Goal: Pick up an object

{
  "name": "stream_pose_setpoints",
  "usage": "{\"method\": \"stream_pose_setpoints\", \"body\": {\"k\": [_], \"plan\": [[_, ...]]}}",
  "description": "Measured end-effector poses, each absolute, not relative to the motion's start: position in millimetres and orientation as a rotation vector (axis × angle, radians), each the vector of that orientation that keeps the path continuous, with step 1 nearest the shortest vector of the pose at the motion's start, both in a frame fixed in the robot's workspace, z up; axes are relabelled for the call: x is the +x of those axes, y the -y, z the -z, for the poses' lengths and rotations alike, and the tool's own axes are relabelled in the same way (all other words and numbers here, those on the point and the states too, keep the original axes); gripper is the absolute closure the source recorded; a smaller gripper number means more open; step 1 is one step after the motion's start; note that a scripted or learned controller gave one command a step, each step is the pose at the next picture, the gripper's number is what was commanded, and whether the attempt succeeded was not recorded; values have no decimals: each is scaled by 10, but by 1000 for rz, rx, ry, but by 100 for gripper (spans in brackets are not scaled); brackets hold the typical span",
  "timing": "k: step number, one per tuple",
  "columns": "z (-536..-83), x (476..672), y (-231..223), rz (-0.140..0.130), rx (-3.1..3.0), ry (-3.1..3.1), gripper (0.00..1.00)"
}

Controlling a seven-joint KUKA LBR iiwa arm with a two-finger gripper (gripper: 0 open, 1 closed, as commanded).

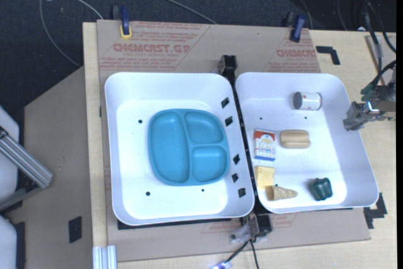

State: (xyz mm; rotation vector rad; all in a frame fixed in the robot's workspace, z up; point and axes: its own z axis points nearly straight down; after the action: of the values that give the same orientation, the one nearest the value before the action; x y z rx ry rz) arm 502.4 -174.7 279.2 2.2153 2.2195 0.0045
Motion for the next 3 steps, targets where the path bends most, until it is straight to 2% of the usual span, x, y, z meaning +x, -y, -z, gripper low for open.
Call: {"method": "stream_pose_setpoints", "body": {"k": [1, 2, 3], "plan": [[-2808, 5138, 1259, -4, 2213, -2227, 100], [-2597, 5254, 748, 1, 2219, -2230, 100], [-2535, 5449, 147, -3, 2214, -2230, 100]]}}
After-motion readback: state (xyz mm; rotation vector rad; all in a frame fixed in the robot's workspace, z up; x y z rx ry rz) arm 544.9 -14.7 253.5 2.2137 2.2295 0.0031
